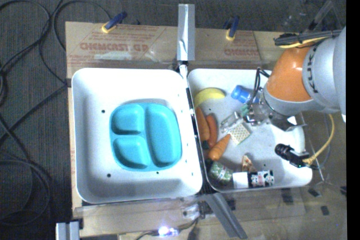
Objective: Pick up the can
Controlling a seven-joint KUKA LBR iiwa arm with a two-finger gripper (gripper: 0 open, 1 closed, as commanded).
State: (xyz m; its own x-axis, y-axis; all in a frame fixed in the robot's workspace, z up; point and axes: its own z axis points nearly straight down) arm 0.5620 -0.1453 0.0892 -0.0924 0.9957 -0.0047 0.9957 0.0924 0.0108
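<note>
Nearest me, the can (220, 173) lay at the right bin's (292, 177) front-left corner beside a carrot (219, 146). My jaws (243, 118) hovered well apart from it, their state unclear. I feared clutter causing a wrong grab.

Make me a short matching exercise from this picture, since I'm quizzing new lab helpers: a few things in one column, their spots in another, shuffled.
Things:
1. blue tray
2. lemon
3. can
4. gripper

Places:
A. near the front left corner of the right bin
B. middle of the right bin, above a checkered item
C. in the left bin
D. back left part of the right bin

Pairs: 1-C, 2-D, 3-A, 4-B
</note>
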